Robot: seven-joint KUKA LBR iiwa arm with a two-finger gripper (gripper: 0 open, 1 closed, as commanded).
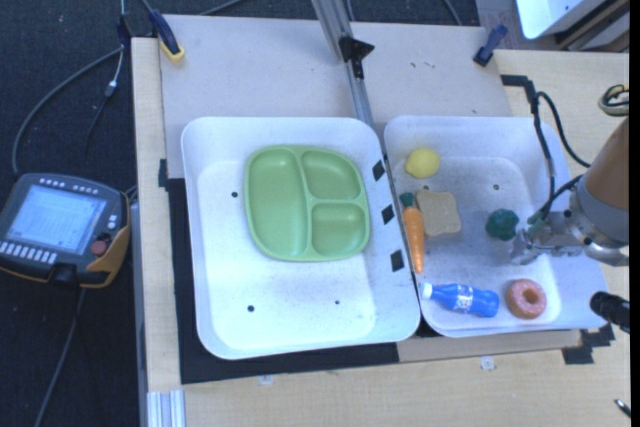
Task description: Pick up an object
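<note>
Claw (pixel 527 245) position is the right white bin (pixel 500 140), near its 3 o'clock wall; whether it is spread or closed I cannot tell, and nothing is visibly caught in it. Nearest candidate is the small dark green rounded toy (pixel 502 223), just at its 9 o'clock side. Below, at 6 o'clock, lies the pink ring-shaped toy doughnut (pixel 526 298), with the blue and white plastic bottle (pixel 462 299) beside that. The green piece looks light, stiff and smooth, likely to roll or squirt out; pinching across its widest middle seems safest. The doughnut's rim would offer a surer hold.
</note>
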